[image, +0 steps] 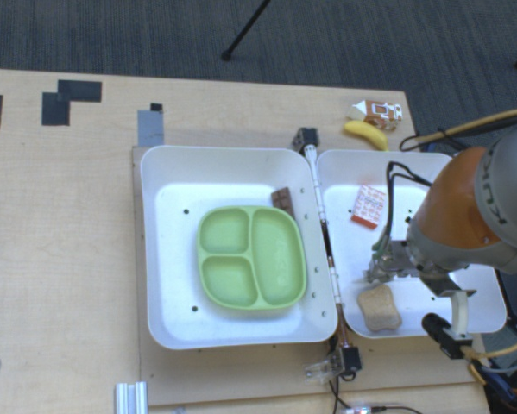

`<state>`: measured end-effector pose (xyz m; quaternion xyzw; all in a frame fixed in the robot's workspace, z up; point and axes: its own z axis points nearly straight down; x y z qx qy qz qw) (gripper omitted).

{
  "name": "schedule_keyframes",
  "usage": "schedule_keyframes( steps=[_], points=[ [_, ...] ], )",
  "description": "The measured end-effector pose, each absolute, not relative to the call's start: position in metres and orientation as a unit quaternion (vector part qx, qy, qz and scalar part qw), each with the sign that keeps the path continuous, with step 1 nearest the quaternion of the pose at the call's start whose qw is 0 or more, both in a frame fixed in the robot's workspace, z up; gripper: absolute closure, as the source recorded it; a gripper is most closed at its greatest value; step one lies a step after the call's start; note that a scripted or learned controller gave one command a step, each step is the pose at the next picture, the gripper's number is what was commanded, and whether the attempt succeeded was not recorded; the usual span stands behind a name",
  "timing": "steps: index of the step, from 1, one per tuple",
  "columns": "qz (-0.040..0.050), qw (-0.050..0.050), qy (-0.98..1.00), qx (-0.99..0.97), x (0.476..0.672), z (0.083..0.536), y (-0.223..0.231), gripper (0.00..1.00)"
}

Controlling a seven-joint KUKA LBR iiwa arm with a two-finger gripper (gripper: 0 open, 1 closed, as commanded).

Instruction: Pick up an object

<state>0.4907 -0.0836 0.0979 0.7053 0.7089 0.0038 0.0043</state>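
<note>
In the right bin [491, 309] a tan, sponge-like block [380, 308] lies near the front edge. A small red and white packet [369, 206] lies further back in the same bin. My gripper [382, 270] hangs low over the bin, just behind the tan block, under the orange-banded wrist [455, 207]. In the left bin [167, 257] a green divided plate [251, 258] lies flat, with a small brown piece [282, 200] behind it.
A banana [365, 133] and a small orange and white carton [381, 110] lie on the bench behind the right bin. Black cables run along the arm at the right. A clamp [307, 140] sits at the back where the bins meet.
</note>
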Motion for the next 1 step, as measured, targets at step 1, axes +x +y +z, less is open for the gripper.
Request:
schedule_keyframes(
  steps=[1],
  points=[
    [0.0039,0.004,0.709,0.706,0.4906,0.0979,-0.0835,0.00]
  ],
)
